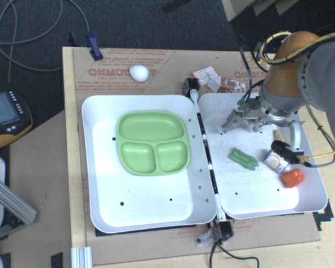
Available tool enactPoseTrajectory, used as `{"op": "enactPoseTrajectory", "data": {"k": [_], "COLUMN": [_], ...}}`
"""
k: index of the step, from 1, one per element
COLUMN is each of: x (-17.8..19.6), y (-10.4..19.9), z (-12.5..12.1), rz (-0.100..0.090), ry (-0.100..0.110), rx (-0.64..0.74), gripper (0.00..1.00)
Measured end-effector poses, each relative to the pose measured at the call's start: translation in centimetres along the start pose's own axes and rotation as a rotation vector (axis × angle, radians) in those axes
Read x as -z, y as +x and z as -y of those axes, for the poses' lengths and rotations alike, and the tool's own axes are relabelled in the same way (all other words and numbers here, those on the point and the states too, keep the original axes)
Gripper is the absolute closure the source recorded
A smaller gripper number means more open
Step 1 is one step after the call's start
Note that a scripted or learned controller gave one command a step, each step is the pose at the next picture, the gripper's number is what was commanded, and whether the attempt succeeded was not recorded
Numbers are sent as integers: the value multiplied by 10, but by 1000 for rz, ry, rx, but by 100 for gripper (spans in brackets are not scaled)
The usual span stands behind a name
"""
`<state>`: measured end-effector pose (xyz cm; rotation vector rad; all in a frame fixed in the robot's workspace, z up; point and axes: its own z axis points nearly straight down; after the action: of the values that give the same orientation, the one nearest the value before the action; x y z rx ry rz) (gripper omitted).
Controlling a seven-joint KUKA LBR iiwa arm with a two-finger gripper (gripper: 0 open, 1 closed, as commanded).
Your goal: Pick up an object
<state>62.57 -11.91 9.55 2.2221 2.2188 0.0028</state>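
Plainly, the nearest candidates for picking lie in the right bin: a green object near its middle, a small white-and-black item just beside it toward the table's right edge, and a red-orange object touching or nearly touching that item, close to the bin's right rim. Bare white floor opens around the green object on its near and far sides. The pincer hovers over the far half of this bin, apart from all three; whether it is released or clenched cannot be told, and nothing shows between its tips. The left bin holds a green divided plate toward its far side, with wide free floor along its near edge. On the table, past the bins' far rims, sit a white ball, a blue clip near the far-left corner, and crumpled wrappers.
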Motion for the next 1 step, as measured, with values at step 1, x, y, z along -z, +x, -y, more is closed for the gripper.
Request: {"op": "enactPoseTrajectory", "data": {"k": [1], "x": [-11], "y": [-4], "z": [48], "rz": [0], "ry": [4], "rx": [0], "gripper": [0]}}
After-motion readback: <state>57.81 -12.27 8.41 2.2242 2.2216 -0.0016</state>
